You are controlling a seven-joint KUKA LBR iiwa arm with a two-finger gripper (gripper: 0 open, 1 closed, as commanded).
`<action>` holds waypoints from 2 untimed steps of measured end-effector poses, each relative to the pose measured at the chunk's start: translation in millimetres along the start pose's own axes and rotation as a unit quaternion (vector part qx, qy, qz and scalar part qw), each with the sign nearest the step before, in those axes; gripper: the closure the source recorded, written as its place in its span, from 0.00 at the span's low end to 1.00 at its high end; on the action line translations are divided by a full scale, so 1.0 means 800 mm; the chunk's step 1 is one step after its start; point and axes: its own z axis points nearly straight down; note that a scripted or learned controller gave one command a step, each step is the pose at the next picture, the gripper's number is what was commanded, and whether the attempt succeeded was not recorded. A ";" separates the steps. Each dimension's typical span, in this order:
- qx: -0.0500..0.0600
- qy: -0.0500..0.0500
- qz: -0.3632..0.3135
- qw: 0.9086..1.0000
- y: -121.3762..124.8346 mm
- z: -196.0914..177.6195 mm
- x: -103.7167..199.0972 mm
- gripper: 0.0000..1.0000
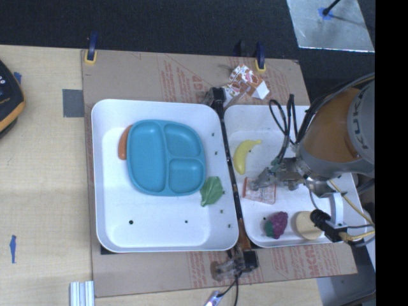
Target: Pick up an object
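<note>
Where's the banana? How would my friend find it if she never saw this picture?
Look at the right bin, the one the arm reaches into. Near its upper left, close to the wall between the two bins, lies the banana, above the gripper. It is the one yellow, curved thing; the grapes lower down are purple and bumpy, and the leaf in the left bin is green.

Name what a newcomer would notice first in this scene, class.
The big blue divided plate in the left bin stands out first, with a green leaf at its lower right edge. Next comes the grey and orange arm over the right bin, near a yellow banana.
</note>
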 end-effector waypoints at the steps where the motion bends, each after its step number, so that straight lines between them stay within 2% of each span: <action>1: 0.000 0.000 -0.002 1.000 0.001 -0.013 -0.001 1.00; 2: 0.002 0.000 0.003 1.000 0.011 -0.063 -0.018 1.00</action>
